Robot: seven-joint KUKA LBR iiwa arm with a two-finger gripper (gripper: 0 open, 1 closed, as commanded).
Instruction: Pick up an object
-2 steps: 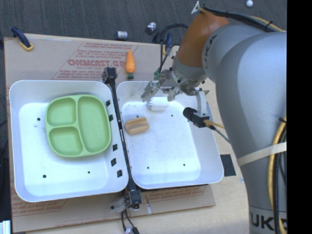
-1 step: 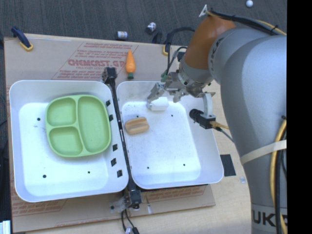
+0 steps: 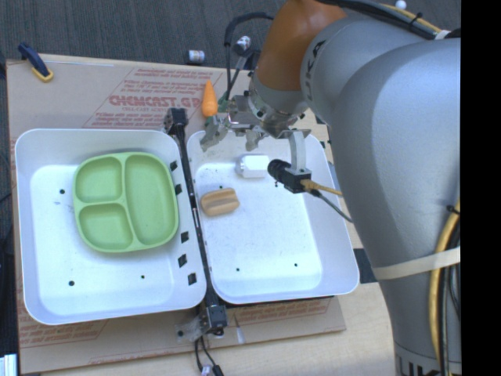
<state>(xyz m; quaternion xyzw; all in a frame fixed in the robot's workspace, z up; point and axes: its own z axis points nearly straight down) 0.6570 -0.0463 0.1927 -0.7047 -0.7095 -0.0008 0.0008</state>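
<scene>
White block (image 3: pixel 253 166) lay just below and right of my gripper (image 3: pixel 232 135), long axis across the bin; fingers spread wide, holding nothing

Bench on dark carpet, seen from above.
A flat brown cardboard sheet with red printed lettering (image 3: pixel 149 92) covers the pale wooden bench top (image 3: pixel 368 319). Beyond it lies dark grey ribbed carpet flooring (image 3: pixel 117 10). Light is even, with soft shadows.

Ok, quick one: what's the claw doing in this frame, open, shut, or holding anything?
Claw: fingers spread open over the right bin's far edge, nothing between them; white block and bread roll lie below.
</scene>
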